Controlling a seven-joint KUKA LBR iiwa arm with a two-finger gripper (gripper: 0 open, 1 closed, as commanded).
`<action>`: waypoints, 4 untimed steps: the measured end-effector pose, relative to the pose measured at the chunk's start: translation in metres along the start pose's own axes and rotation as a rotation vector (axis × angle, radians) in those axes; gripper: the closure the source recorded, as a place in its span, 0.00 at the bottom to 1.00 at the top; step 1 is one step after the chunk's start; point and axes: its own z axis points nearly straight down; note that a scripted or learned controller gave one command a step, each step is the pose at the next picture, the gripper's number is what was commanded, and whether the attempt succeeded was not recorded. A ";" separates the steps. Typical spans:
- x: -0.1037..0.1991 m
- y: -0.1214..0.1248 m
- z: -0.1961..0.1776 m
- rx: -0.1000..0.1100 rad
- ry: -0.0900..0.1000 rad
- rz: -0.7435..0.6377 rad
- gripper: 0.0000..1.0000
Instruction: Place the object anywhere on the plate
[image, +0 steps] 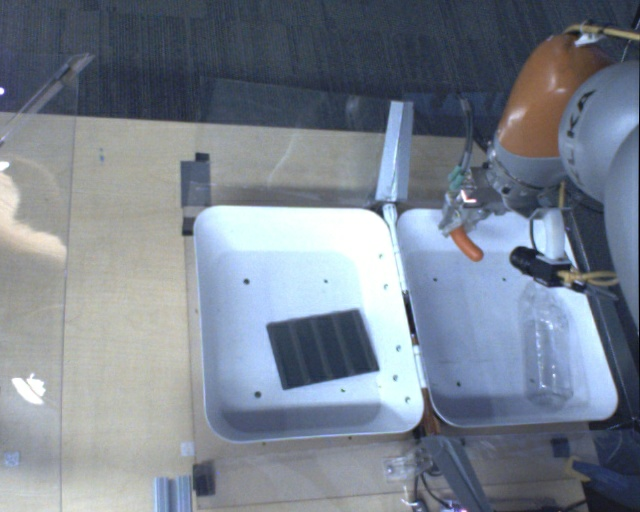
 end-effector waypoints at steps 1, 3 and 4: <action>0.064 -0.046 0.001 0.003 0.002 -0.016 1.00; 0.188 -0.111 -0.020 0.002 0.003 -0.235 1.00; 0.212 -0.130 0.028 0.002 0.004 -0.468 1.00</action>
